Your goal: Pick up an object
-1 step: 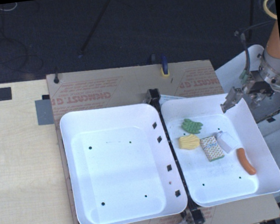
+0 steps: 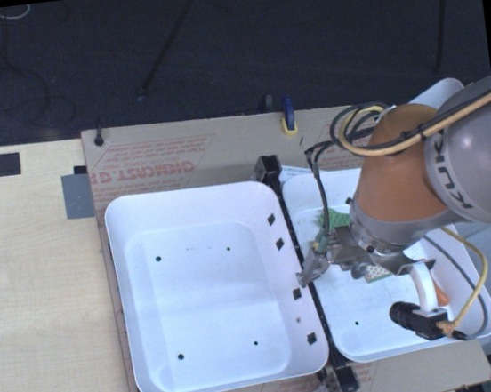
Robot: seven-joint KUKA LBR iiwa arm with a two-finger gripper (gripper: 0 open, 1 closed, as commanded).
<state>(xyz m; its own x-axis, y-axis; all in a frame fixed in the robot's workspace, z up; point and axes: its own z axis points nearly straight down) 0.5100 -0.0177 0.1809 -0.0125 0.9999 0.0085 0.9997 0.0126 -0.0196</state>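
End effector [image 2: 313, 270] at left wall of the right bin [image 2: 364, 334], near a green object [image 2: 333, 219]. We cannot tell whether it's open or closed.

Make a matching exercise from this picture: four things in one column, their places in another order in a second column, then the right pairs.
Things
1. green object
2. gripper
3. blue clip
4. grey square

Places
A. on the pale tabletop, left of the brown board
B. over the left edge of the right bin
C. in the right bin, partly hidden by the arm
D. at the far edge of the brown board

Pairs: 1-C, 2-B, 3-D, 4-A
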